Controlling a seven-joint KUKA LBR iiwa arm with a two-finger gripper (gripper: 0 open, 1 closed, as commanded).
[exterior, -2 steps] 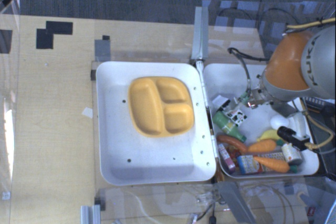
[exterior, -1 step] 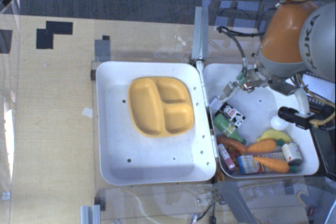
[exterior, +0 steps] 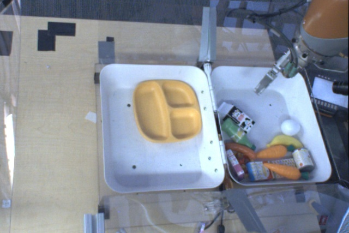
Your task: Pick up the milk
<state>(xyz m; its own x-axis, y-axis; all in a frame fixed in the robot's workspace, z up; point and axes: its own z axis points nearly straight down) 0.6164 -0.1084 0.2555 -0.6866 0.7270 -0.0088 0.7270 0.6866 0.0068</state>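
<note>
Hovering over the right bin's (exterior: 313,117) far edge, my end effector (exterior: 265,83) grasps nothing, fingers slightly parted. Milk carton (exterior: 238,116) lies toward the bin's near-left, against the left wall, long axis running diagonally.

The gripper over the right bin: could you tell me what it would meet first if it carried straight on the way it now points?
Probably the bare floor of the right-hand shallow white bin. The gripper slants down-left, apparently short of the black-and-white milk carton, though depth is unclear.
</note>
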